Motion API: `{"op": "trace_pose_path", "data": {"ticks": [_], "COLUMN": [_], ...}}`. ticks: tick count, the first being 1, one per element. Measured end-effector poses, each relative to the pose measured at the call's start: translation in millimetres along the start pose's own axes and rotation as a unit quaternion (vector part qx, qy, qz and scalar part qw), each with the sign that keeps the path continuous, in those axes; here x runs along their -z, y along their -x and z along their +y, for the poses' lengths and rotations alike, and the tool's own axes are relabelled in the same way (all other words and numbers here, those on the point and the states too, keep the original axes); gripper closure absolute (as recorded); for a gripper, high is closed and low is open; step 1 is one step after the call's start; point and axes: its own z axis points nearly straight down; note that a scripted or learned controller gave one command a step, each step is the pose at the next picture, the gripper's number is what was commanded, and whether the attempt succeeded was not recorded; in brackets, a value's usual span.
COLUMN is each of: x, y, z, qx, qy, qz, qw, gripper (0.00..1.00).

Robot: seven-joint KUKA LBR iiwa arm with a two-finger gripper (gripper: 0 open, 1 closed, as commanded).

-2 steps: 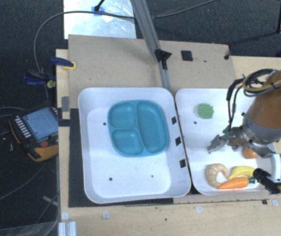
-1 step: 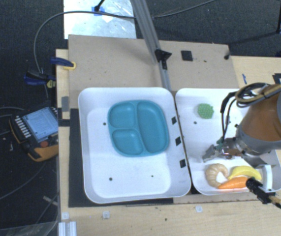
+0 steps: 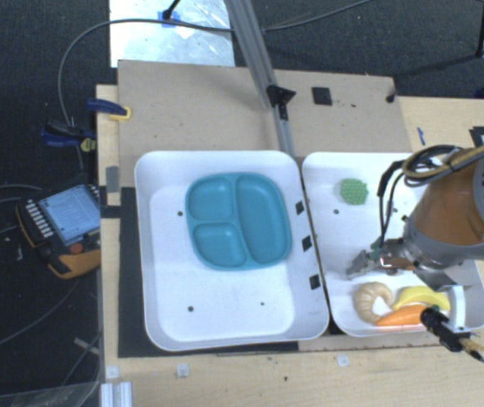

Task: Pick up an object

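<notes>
Croissant [image 3: 372, 299] lies just nearer than our gripper [image 3: 367, 264], beside the banana [image 3: 420, 297]; jaws' state we cannot tell.

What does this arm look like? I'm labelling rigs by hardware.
The arm is a bulky rounded grey body with a broad orange band. Dark cables loop beside it. The gripper is small, metallic grey, with something reddish glowing at its base.
</notes>
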Motion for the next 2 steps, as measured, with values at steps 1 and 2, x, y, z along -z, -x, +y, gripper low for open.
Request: {"op": "trace_pose_path", "data": {"ticks": [1,2], "x": [12.3,58.0], "y": [0.5,3.8], "z": [2.6,-2.3], "qx": [0.0,0.001], "qy": [0.004,0.0], "qz": [-0.001,-0.001], "qw": [1.0,1.0], "gripper": [1.0,1.0]}}
